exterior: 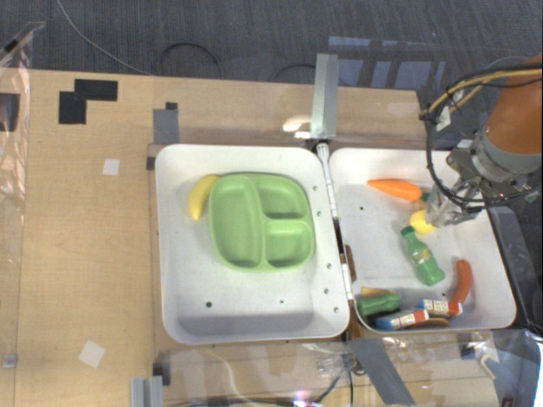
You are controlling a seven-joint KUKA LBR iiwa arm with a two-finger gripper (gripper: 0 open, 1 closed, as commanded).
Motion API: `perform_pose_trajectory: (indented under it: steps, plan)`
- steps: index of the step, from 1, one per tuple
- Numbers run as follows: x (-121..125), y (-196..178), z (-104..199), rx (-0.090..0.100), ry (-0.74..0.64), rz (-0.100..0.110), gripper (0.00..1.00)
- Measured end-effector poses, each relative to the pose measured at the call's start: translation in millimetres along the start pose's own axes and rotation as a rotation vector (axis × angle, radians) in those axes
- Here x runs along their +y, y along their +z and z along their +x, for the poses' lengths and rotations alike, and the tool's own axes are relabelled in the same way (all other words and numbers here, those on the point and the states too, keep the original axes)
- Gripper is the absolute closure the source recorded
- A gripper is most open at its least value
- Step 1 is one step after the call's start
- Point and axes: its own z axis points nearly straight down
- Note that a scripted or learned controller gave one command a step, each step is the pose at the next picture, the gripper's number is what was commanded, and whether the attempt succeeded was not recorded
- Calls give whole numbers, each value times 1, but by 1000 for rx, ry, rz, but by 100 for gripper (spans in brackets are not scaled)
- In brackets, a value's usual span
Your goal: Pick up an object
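While the grey arm [509, 134] with its orange band reaches in from three o'clock, its claw [439, 213] hangs over the right bin [373, 253], low at the bin's two o'clock area. The claw's tip sits right against a small yellow lemon-like object [420, 222], which lies just at its eight o'clock side. Whether the claw is spread or closed cannot be told from this angle, and nothing is plainly seen gripped by it.

Around the yellow piece, the right bin holds several other things. An orange carrot [394, 190] lies at its twelve o'clock, pointing toward nine o'clock, near but apart from the yellow piece. A green bottle [422, 257] lies tilted just at six o'clock of the yellow piece, nearly touching it. A red-orange sausage [461, 283] lies toward the bin's four o'clock edge. Along the six o'clock wall sit a green block [378, 302] and a red, white and blue tube [416, 317], close together.

Over at nine o'clock, the left bin [182, 312] carries a green divided plate [259, 221] with three compartments, lying flat near the bin's middle. A yellow banana [200, 196] lies at the plate's ten o'clock rim, touching or tucked just beside it.

Both bins rest side by side on the wooden counter [76, 253], with black tape marks [85, 98] at its eleven o'clock corner.
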Motion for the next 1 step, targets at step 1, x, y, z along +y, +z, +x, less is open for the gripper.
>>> perform_pose_trajectory:
  steps: [1]
  plan:
    - [-1,-3,-2,-3,-1,5,0]
